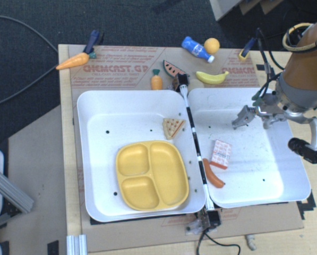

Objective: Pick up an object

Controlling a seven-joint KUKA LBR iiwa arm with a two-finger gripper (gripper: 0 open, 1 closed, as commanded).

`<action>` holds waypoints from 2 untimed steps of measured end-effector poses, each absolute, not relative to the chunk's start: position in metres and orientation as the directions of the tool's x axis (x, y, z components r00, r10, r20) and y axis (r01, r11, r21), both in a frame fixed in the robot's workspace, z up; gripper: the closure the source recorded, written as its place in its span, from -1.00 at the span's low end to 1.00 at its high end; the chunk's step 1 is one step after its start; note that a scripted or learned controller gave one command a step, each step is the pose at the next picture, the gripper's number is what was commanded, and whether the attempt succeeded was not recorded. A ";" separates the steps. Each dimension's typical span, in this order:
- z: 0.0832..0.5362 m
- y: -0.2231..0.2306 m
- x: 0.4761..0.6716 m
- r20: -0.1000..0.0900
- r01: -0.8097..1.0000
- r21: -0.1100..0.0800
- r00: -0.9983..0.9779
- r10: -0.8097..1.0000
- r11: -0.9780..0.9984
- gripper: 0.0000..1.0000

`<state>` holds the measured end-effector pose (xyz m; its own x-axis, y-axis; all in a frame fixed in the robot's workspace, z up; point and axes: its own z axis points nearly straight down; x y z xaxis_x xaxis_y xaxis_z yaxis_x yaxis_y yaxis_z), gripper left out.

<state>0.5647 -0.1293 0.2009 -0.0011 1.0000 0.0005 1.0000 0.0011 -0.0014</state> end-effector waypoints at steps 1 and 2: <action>0.123 -0.099 0.573 0.001 1.000 -0.002 0.000 1.000 0.000 -1.00; 0.084 -0.102 0.557 0.001 1.000 -0.002 0.000 1.000 0.000 -1.00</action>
